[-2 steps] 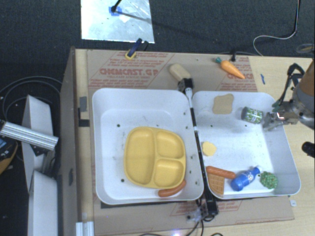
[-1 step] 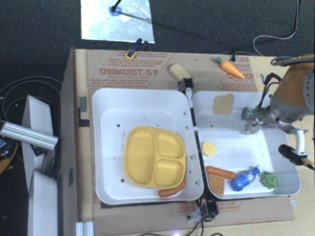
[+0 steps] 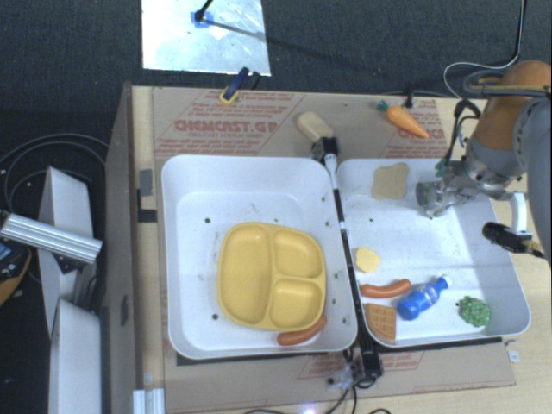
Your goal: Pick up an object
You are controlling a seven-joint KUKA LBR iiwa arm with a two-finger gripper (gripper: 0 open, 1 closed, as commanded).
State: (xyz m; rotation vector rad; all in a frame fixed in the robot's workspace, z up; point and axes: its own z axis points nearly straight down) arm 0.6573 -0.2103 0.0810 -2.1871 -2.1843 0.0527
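My gripper point(image 3: 434, 203) hangs over the back of the right bin point(image 3: 509, 270), just right of a tan bread slice point(image 3: 390, 181). Nothing shows between its fingers. Further forward in that bin lie a yellow round piece point(image 3: 367, 260), an orange sausage point(image 3: 385, 289), a blue bottle point(image 3: 422, 299), a waffle point(image 3: 381, 321) and a green broccoli piece point(image 3: 473, 311). The left bin point(image 3: 194, 188) holds a yellow divided plate point(image 3: 271, 275) with a second sausage point(image 3: 301, 332) at its front edge.
A toy carrot point(image 3: 403, 120) and a tan brush-like thing point(image 3: 316, 130) lie on the cardboard behind the bins. A black clamp bar point(image 3: 343, 231) runs along the seam between the bins. Cables and metal parts sit left of the bench.
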